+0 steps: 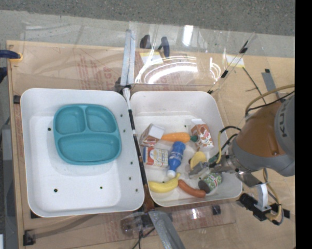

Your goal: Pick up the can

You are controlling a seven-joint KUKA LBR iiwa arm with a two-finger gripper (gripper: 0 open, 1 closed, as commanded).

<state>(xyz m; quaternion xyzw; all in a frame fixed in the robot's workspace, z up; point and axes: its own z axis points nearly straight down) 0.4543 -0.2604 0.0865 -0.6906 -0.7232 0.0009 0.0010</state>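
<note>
The can (212,182) is small with a green and dark label. It lies on its side in the front right corner of the right bin (171,100). My gripper (207,171) reaches in from the right and hangs low, right over the can's upper side, touching it or nearly so. The grey arm with its orange band (259,139) stands above the bin's right rim. A yellow fruit (198,158) sits just behind the gripper, and a red sausage (191,189) lies just left of the can.
The right bin also holds a banana (163,185), a blue bottle (175,157), a carrot (176,137), a small carton (201,135) and two boxes (154,157). A teal divided plate (87,134) lies in the left bin (36,191). Cables hang by the arm.
</note>
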